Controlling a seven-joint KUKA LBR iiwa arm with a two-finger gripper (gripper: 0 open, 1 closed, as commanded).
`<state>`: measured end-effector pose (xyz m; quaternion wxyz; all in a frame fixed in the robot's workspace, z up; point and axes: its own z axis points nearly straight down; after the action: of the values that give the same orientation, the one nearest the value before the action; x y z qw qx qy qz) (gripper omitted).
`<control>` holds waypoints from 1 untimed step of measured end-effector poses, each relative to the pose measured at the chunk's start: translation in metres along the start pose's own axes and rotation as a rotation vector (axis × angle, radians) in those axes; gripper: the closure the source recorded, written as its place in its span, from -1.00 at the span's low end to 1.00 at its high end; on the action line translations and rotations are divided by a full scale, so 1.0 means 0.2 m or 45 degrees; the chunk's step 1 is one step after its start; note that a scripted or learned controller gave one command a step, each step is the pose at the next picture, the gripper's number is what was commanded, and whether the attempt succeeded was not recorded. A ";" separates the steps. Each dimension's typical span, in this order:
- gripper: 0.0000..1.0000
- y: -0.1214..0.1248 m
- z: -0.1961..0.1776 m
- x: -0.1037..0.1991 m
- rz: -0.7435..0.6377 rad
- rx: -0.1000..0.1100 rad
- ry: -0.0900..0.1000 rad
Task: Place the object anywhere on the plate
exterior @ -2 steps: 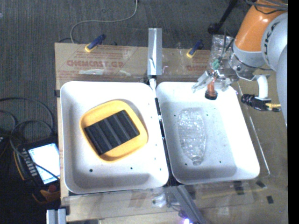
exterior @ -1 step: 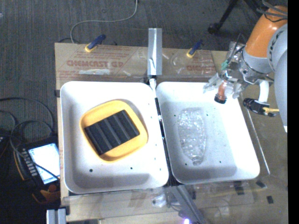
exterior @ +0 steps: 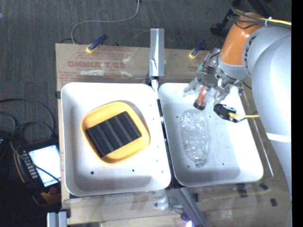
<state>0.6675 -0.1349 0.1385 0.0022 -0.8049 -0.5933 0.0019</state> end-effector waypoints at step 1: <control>1.00 0.09 0.02 -0.30 0.369 -0.001 -0.002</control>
<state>0.6673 -0.1987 0.1345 0.0009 -0.8822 -0.4709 0.0026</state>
